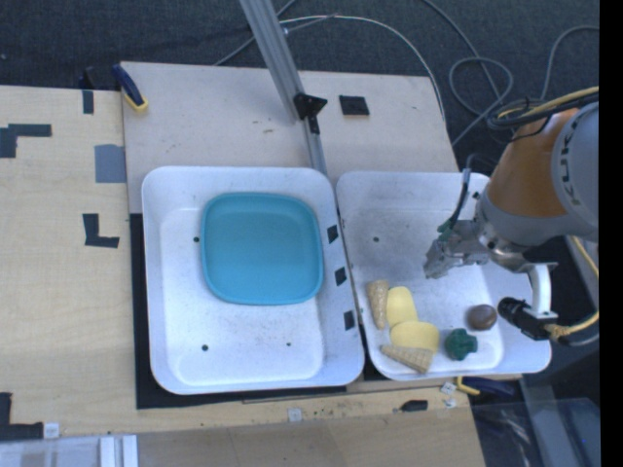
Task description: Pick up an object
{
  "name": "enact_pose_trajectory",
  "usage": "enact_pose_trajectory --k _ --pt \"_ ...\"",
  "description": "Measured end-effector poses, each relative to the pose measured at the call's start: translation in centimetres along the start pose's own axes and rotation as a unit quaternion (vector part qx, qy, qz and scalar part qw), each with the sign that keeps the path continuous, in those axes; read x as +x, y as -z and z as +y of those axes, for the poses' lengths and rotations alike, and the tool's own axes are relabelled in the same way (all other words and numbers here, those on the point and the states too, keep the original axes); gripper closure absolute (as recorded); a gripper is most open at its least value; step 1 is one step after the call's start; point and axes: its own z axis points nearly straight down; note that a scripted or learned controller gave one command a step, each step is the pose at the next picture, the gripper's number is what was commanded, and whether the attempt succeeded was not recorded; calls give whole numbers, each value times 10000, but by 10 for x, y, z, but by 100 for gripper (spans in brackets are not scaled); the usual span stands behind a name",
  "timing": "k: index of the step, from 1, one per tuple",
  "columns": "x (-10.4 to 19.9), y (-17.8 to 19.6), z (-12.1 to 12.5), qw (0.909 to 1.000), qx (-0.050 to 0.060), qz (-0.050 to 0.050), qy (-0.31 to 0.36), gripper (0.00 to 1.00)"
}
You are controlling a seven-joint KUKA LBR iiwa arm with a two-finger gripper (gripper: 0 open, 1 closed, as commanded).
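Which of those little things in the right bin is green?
The small green piece at the near edge, between the yellow lump and the brown ball; the others are yellow, cream or brown.

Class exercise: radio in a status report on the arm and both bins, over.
Gripper over right bin, nothing seen between fingers. Yellow pieces, brown ball, green toy clustered near front edge. Blue plate in left bin.

Even, bright light overhead here, and soft shadows hug the white bins (161, 261). Slightly soft focus throughout. The dark floor (409, 17) looks grainy.

pincer (435, 264) tips too blurred
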Motion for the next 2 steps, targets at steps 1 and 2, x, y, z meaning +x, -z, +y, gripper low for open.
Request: enact_pose_trajectory --k 1,2 --pt "-6 61 -1 10000 -29 -7 -5 100" --pt "-5 123 -3 10000 -29 -6 -2 100"
